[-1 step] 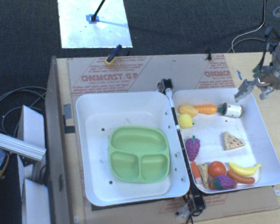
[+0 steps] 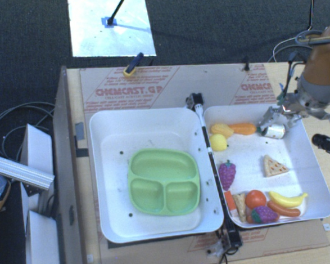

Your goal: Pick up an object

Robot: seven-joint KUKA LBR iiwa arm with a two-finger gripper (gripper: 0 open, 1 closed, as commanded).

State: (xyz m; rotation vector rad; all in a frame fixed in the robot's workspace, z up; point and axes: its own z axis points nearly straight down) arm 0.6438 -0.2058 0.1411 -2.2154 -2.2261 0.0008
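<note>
The gripper hangs low in the right bin's far corner, just beside the carrot, prob lining up a grab. Can't tell if it's open or shut, tbh. The other toy food sits nearer the front, w/ the green tray in the left bin.

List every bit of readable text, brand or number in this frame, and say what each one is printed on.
"CHEMCAST GP": red print on the brown sheet under the bins, left of centre near the far edge.
The same red logo repeats on that sheet at far right, set at a slant and partly cut off; too blurred to read fully.
Smaller red lines around the logos: too small to read.
Bins, green tray, toy food: no text visible.
</note>
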